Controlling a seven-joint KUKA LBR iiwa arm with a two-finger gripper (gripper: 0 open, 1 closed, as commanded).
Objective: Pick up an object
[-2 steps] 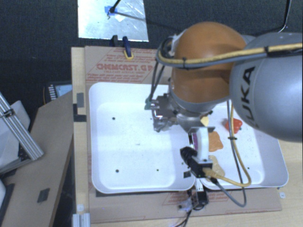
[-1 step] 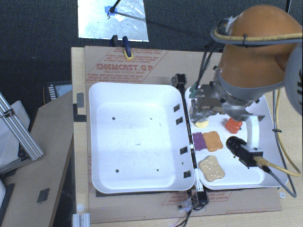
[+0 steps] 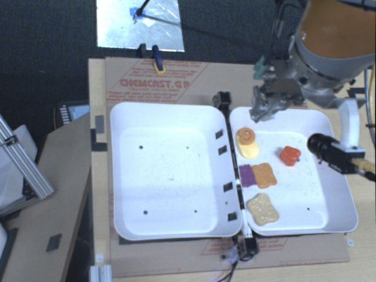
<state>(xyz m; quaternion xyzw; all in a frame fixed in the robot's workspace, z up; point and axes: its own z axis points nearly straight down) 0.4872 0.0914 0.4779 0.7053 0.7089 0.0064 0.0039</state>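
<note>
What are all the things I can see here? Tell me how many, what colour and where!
white bins: two, white, side by side on the bench.
round orange piece: one, orange, right bin, top left, touching the yellow one.
pale yellow piece: one, yellow, just below it.
red piece: one, red, right bin, middle.
purple piece: one, purple, by the divider.
orange-tan piece: one, right beside the purple.
beige piece: one, beige, right bin, near front.
shiny sheet: one, silver, on the dark floor behind.
pincer: one, grey, above the right bin's back edge.
</note>
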